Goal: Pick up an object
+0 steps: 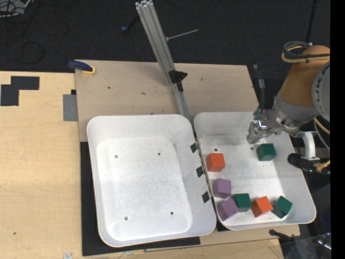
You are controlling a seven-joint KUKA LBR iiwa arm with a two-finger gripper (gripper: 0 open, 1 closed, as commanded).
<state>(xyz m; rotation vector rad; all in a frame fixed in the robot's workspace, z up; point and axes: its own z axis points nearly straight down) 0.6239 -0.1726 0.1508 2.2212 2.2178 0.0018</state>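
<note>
Where gripper [260,135] hovers | matte green cube [266,152] | smooth white bin [237,124]

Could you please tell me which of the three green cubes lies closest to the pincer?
The green cube just below the pincer, alone in the right bin's upper part; the other two sit along its bottom edge.

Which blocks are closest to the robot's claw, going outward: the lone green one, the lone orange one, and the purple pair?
From the gripper:
1. Lone green block, just below it.
2. Lone orange block, by the divider.
3. Purple pair, lower in the right bin.
</note>
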